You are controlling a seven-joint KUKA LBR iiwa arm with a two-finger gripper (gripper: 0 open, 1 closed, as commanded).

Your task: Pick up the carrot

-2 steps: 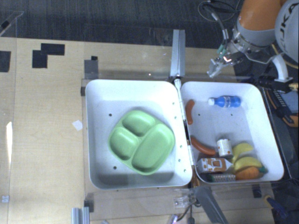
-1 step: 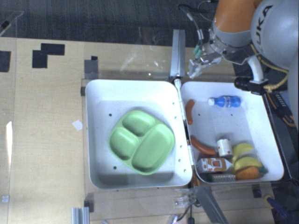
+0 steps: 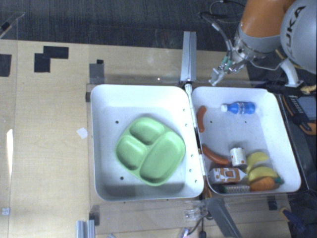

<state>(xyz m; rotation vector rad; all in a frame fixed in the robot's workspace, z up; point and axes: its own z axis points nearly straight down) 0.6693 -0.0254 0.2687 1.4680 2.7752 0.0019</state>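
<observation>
Because the short orange plastic carrot (image 3: pixel 262 183) lies wedged in the near right corner of the right-hand shallow white bin (image 3: pixel 282 133), the main risk is a grab that takes a neighbour instead. A yellow banana-shaped toy (image 3: pixel 264 172) rests touching the carrot's upper side, a second yellow piece (image 3: pixel 257 158) sits just behind that, and a brown printed carton (image 3: pixel 229 175) lies right beside the carrot's left end. A descent that lands slightly off would probably close on the banana or push the carton, and the bin's wall on the near side leaves little room to straddle the carrot.

The two-finger gripper (image 3: pixel 218 76) hangs over the bin's far rim, well apart from the carrot; at this size I cannot tell whether it is spread or pressed together, and nothing shows in it. The crossing itself looks less risky: the blue plastic bottle (image 3: pixel 238 108) lies near the far wall, and a small white can (image 3: pixel 237 156) stands between, so a low sweep could knock either. The carrot's smooth rounded body may also slip out of a shallow pinch.
</observation>
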